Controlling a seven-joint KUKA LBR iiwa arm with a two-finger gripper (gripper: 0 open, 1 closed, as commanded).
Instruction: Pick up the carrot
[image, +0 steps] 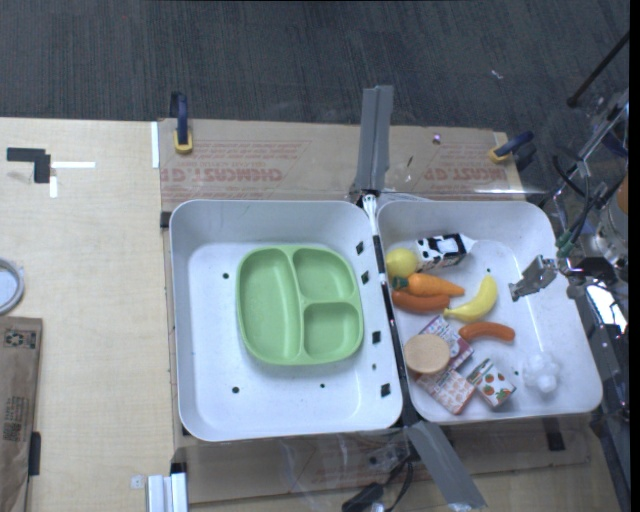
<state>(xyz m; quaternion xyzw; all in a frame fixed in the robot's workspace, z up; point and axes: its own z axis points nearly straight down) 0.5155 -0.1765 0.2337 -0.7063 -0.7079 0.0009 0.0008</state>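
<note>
Gripper (532, 279): stood over the right edge of the right bin (500, 222), reaching in from the right; whether it was spread or pressed together could not be told; nothing showed between its tips.
Banana (478, 300): nearest item, just left of the gripper, curved, lying flat.
Sausage (487, 331): red-orange, below the banana, near it.
Carrot (432, 285): task item; lay on its side in the right bin's left half, leaf end towards the dividing wall, just under the lemon (401, 263) and atop or against a second orange piece (420, 300). Judged awkward to grasp, being crowded on three sides.
Cow-patterned carton (443, 249): above the carrot, near it.
Bun (427, 354) and small boxes (478, 385): lower part of the bin, well clear of the carrot.
White fluffy lump (543, 375): lower right corner.
Left bin (190, 300): held a green divided tray (299, 304), likely a drop-off spot.
Counter (80, 300): carried both bins.
Task status: pick not yet made.
</note>
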